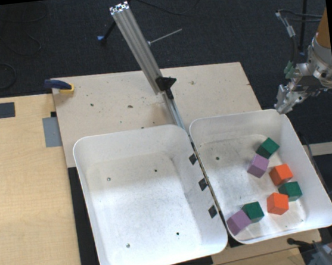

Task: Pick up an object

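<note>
Starting at the near edge of the bench, the left bin sits beside the right bin, their inner walls touching along a seam marked by small black clips. All the blocks lie in the right bin. Nearest the front are a purple block and a green block, touching each other close to the dividing wall. Just beyond them, toward the outer wall, an orange block rests against another green block. Further back come a second orange block, a second purple block and a third green block, clustered loosely.

Beyond the bins, a slanted metal rail rises from the bench, and a small blue clamp lies at the far left corner of the board.

The gripper hovers outside the far right corner of the right bin, above its rim and well apart from every block. Whether its jaws are wide or narrow I cannot tell at this size.

By my reading, nothing has been picked yet: no block is lifted, and the reach into the bin, the closing and the lift all remain.
</note>
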Controlling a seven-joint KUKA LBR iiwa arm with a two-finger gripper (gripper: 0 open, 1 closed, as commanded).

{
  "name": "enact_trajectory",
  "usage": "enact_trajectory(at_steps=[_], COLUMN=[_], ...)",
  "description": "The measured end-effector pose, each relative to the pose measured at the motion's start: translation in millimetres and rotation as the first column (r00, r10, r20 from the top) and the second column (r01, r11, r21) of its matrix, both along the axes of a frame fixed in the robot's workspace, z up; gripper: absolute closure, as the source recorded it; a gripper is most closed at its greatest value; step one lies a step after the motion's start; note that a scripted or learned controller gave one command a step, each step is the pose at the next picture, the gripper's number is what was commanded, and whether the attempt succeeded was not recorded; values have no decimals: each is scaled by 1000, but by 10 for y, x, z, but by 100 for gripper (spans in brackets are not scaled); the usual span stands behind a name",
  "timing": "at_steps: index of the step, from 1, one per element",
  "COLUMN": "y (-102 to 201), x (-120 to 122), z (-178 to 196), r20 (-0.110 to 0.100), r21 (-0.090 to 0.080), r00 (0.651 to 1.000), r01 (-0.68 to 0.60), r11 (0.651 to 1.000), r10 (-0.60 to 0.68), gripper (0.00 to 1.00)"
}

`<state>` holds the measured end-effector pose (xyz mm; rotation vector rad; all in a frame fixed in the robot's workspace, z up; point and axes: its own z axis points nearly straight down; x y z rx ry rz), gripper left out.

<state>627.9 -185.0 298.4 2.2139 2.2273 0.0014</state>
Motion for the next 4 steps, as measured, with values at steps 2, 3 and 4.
enact_trajectory(at_steps=[2,3,4], y=[1046,1582,2114], x=[-210,-437,-658], z=[-178,-380,-566], r20=[-6,-8,-8], r21=[2,3,2], r00=[1000,1000,1000], r01=[2,2,3], r11=[1000,1000,1000], r10=[-2,-2,-3], gripper=[100,100,100])
